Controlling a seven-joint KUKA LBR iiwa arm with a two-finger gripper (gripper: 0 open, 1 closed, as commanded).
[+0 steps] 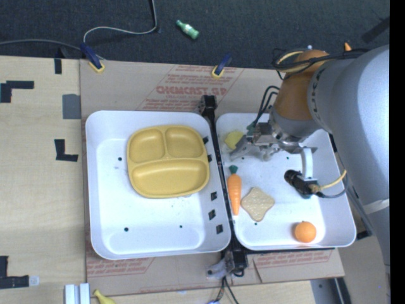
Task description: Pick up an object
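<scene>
My gripper (240,145) hangs low over the upper left corner of the right bin (335,214), reaching in from the right. A pale yellow-green object (233,137) lies right beside its tip, partly covered by it; I cannot tell whether they touch. Just below lies an orange carrot (234,192) with a green top, lengthwise along the bin's left wall. A slice of toast (257,203) rests to the right of the carrot. A small orange (305,231) sits near the bin's front right corner.
The left bin (107,227) holds a yellow divided plate (169,159) in its upper half. A black divider (215,170) runs between the two bins. The grey arm (361,106) covers the right bin's upper right side. Cardboard lies under both bins.
</scene>
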